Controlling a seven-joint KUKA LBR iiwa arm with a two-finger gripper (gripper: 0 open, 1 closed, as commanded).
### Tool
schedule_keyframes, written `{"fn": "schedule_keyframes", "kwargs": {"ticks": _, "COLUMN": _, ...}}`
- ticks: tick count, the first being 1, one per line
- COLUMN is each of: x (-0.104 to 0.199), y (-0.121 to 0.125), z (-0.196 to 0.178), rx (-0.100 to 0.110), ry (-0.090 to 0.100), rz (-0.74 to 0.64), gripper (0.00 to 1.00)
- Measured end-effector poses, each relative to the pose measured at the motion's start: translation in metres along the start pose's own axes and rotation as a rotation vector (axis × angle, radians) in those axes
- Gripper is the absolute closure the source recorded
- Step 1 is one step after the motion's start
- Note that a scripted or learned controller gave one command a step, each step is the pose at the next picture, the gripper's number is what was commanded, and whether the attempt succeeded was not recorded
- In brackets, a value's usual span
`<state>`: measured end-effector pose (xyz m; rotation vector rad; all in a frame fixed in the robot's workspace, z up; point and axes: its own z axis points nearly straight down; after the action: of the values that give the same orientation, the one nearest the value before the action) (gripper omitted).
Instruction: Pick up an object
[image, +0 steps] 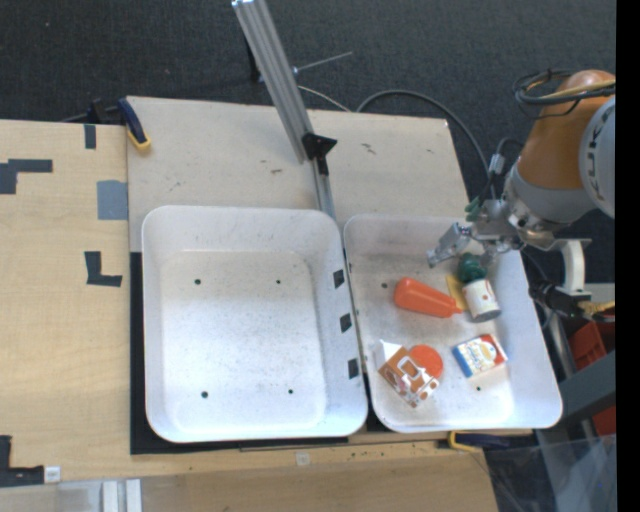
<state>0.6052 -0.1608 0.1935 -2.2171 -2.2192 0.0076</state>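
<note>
While jaws gape empty over right bin, small green-capped bottle lies beneath.

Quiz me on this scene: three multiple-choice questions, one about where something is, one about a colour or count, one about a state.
1. Which bin holds the objects?
A. left bin
B. right bin
C. both

2. What colour is the carrot-shaped toy?
A. orange
B. blue
C. purple

3. How does the small bottle sit?
A. standing upright
B. lying on its side
C. lifted in the air

Answers:
1 B, the items lie in the right bin.
2 A, the carrot-shaped toy is orange.
3 B, the small bottle lies flat on the bin floor, below the gripper.
</note>
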Motion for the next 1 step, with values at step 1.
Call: {"fn": "schedule_keyframes", "kwargs": {"ticks": 1, "x": -0.0022, "y": 0.0034, "z": 0.063, "rx": 0.001, "ry": 0.0, "rz": 0.0, "gripper": 0.0}}
